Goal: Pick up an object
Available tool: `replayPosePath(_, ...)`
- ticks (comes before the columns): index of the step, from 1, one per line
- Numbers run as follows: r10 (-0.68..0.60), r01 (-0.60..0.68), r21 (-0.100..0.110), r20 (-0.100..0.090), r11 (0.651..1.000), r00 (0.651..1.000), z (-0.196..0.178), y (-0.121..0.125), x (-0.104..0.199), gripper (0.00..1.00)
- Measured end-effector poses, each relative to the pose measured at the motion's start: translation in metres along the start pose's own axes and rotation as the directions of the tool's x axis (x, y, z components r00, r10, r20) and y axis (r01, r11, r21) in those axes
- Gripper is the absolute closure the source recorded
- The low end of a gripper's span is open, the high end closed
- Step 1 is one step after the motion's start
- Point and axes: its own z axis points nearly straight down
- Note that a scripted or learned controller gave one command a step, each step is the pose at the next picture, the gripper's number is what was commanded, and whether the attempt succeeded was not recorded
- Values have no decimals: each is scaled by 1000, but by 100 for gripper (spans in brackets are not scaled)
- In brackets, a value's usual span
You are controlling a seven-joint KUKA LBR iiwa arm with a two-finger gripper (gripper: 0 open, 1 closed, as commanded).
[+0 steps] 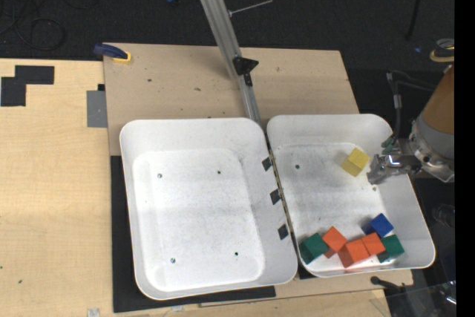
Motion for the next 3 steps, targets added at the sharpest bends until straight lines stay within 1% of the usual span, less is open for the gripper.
replayPosePath(1,-2,2,1,0,1000,1000,-46,-6,2,100)
replayPosePath(2,-3,3,0,0,1000,1000,-91,-5,1,100)
replayPosePath(3,-6,6,8,-4,1000,1000,-72,13,48,100)
